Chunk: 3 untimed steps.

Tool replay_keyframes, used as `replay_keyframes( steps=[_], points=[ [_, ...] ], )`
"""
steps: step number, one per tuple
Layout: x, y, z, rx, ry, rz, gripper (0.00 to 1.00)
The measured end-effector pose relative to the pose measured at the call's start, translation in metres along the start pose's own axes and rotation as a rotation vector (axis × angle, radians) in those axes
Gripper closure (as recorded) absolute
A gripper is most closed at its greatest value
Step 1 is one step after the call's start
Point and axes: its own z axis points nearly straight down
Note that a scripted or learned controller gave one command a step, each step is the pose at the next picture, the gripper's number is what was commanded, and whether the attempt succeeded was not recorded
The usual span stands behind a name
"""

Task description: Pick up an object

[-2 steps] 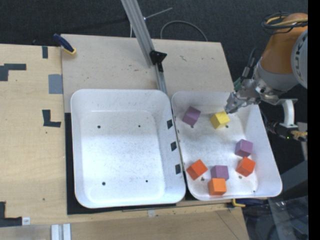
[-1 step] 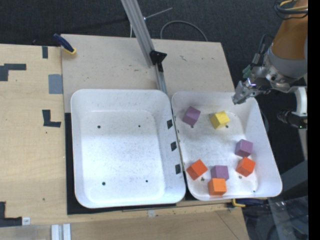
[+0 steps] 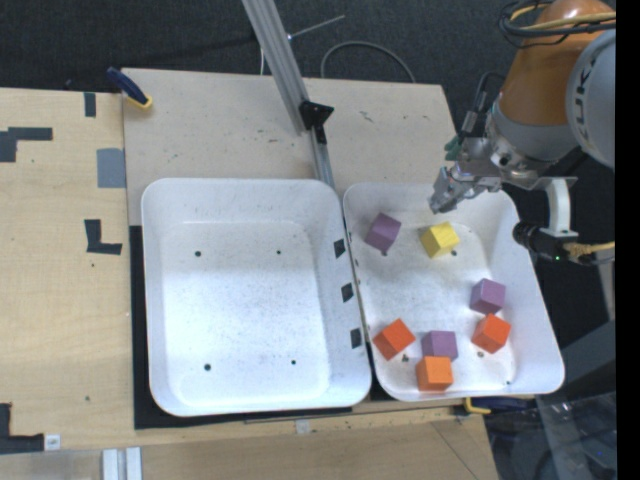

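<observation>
Landmark: right bin [image 3: 530, 298], shallow, white, standing beside the left bin [image 3: 240, 298] on the bench [image 3: 60, 268].

Contents of the right bin, seven cubes:
- Yellow cube [image 3: 439, 239], upper middle of the bin floor.
- Purple cube [image 3: 382, 232], upper left, near the wall shared with the left bin, just left of the yellow cube.
- Second purple cube [image 3: 488, 295], right of centre, near the right wall.
- Orange cube [image 3: 491, 333], directly below that purple cube, touching or nearly touching it.
- Third purple cube [image 3: 439, 344], near the bottom wall, middle.
- Second orange cube [image 3: 393, 338], bottom left, just left of the third purple cube.
- Third orange cube [image 3: 434, 372], against the bottom edge, touching the third purple cube from below.

Arm [image 3: 560, 58]: grey with an orange band, entering over the bin's upper right corner.

Gripper [image 3: 447, 197]: hangs over the bin's top edge, just above and slightly right of the yellow cube. No cube sits between its fingers. Whether they are spread or pressed together I cannot tell from this angle.

Outside the bin: a grey metal rail [image 3: 285, 63] runs diagonally from the top of the scene down to the bin's upper left corner; a blue-and-yellow clamp [image 3: 130, 86] lies well to the upper left.
</observation>
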Motion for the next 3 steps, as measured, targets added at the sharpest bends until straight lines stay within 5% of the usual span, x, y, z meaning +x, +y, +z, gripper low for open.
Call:
replay_keyframes(
  steps=[3],
  points=[
    [0.182, 0.01, 0.023, 0.001, 0.001, -0.002, 1.0]
  ],
)
